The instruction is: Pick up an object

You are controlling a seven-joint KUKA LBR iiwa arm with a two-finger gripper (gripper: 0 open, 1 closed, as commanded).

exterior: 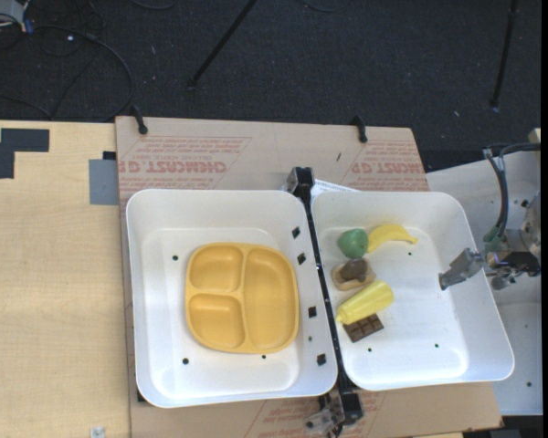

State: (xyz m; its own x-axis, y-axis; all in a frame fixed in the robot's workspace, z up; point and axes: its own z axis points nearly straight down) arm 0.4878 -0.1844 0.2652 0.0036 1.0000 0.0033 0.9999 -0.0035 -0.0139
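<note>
End effector (pixel 463 267) sits at the right edge of the right bin (pixel 438 359), low over its rim, nothing between the tips; can't tell if it's spread or closed at this resolution. Pick candidates are clustered at that bin's left side, well apart from it: green round fruit (pixel 353 242) touching a yellow banana (pixel 391 235), brown lump (pixel 352 272), yellow corn-like piece (pixel 365 302), dark chocolate bar (pixel 364 328). Left bin (pixel 160 372) holds a yellow divided plate (pixel 242 297).
</note>
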